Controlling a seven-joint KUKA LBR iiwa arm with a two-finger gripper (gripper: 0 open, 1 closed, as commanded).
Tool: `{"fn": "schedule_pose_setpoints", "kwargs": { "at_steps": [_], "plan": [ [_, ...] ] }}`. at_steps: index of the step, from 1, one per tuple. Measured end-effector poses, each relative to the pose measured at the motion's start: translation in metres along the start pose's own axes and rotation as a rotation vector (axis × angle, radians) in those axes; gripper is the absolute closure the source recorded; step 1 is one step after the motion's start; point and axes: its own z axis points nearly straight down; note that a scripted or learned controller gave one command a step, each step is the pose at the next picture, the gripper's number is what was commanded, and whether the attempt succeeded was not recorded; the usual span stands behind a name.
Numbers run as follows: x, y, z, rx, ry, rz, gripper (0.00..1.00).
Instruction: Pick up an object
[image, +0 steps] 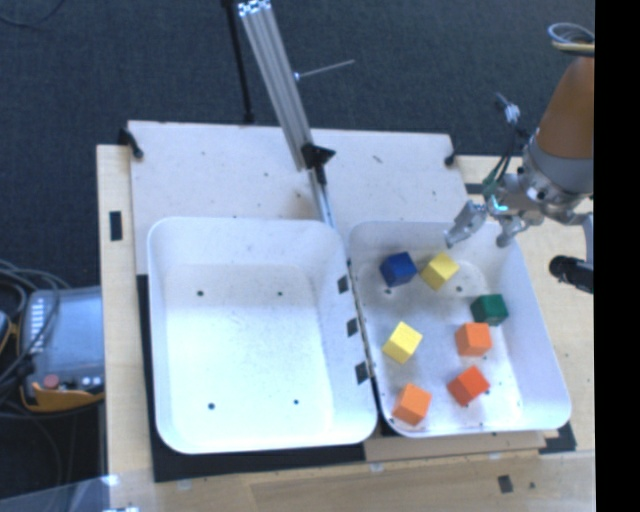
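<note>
Here the gripper (486, 226) hangs spread wide, holding nothing, above the right bin (540, 345)

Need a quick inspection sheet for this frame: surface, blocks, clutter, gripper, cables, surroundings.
Surface: bench with two white bins; left bin, right bin.
Job's things: in the right bin, blue block, two yellow blocks, green block, three orange blocks.
Clutter: nothing seen.
Gripper: gripper open, above the right bin's far edge, holding nothing.
Cables: black cables left of bench.
Surroundings: slanted metal pole, dark carpet.
</note>
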Motion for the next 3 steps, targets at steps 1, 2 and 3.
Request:
{"fn": "schedule_pose_setpoints", "kwargs": {
  "at_steps": [1, 2, 3],
  "plan": [
    [0.000, 0.001, -0.003, -0.004, -0.003, -0.003, 0.00],
    [0.003, -0.004, 0.058, 0.000, -0.001, 0.001, 0.00],
    [0.008, 0.001, 0.115, -0.002, -0.002, -0.005, 0.00]
  ]
}}
